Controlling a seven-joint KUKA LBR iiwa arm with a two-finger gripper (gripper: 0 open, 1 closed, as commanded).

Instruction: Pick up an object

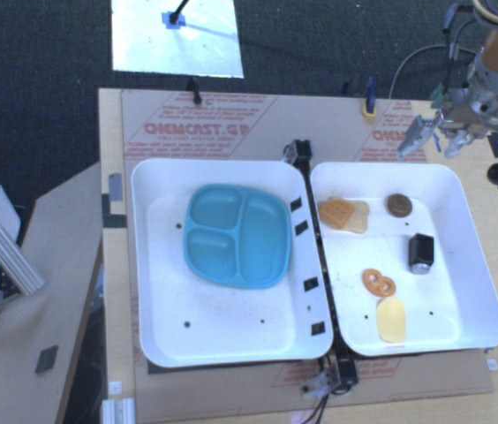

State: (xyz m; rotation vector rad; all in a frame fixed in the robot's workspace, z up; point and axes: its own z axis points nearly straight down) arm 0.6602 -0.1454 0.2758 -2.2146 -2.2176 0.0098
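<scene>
White plastic runs across most of the tabletop (116, 263): two shallow bins sit side by side, touching along a black hinge-like seam. Starting at the left, the left bin (156, 325) carries a blue divided plate (236, 235), lying flat near its middle. Crossing the seam into the right bin (474, 263), I see a piece of toast (344, 214) close to the seam at the far end, then a small brown disc (399, 205) beside it toward the back wall. Nearer to me lie an orange pretzel-shaped piece (378, 282), a pale yellow oblong (391, 320) just in front of it, and a small black block (420, 253) further right. All of them lie apart from one another.

Furthest right, the hand (439, 137) hangs above the back rim of the right bin, clear of everything in it, nothing between its fingers. Its two fingers look spread apart, pointing down and leftward.

I judge this to be the approach stage, with no pick begun. The brown disc is the closest candidate. The next move calls for carrying the hand forward over one chosen piece, lining the fingers to straddle it, then descending without nudging a neighbour or catching the bin wall.
</scene>
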